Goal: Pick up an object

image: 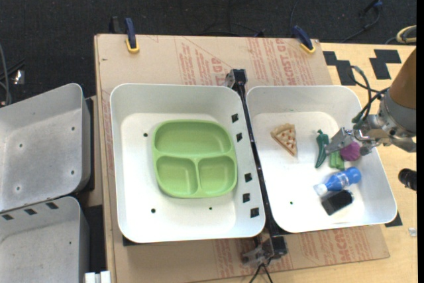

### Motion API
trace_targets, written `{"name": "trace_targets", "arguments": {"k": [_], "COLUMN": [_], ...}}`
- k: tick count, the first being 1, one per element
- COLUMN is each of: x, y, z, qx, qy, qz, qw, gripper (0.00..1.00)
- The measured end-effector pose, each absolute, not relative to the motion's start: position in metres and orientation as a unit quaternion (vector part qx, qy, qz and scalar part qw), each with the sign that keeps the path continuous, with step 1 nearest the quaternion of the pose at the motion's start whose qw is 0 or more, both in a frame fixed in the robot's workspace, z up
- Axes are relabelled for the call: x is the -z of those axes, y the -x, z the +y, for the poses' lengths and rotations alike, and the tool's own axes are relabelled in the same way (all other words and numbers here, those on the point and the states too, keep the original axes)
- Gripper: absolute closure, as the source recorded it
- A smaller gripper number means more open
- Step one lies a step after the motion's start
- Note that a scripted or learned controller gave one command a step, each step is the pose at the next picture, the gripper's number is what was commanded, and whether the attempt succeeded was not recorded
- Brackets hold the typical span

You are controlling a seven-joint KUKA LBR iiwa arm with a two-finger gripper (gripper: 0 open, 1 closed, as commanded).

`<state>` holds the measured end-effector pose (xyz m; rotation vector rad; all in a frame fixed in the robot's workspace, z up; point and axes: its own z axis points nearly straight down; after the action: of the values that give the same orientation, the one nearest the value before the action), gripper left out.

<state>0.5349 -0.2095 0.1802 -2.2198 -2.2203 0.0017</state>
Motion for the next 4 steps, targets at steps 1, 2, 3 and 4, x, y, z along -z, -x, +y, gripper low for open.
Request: {"name": "trace_targets", "arguments": {"k": [1,2,3,4], "x": [-0.137,-0.091,-0.102,-0.143], "y": [-0.534,-0.535,-0.535,-0.538], "z": [-0.214,-0.213,-0.213,-0.216], "qx": [-0.0004,-0.0003,-0.0001,0.0001], "qy": [0.707,0.707,0.708,0.706], "qz": [-0.707,-0.707,-0.707,-0.708], "qw": [0.0,0.001,0.0,-0.001], "gripper": [0.0,0.0,1.0,1.0]}}
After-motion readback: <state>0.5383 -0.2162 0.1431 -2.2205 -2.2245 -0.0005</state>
